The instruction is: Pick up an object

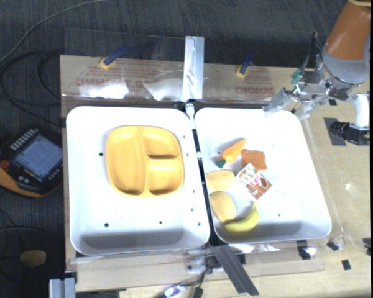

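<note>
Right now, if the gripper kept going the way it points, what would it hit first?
Probably the right bin's far rim: the gripper points left and down beside it. Depth is unclear.

The arm (pixel 351 36) is cut off by the frame's upper right corner. Its hand (pixel 286 101) at the right bin's (pixel 311 185) upper right rim is blurred; its grip cannot be made out. The banana (pixel 242 222) partly hides behind a pale round item (pixel 221 205).
</note>
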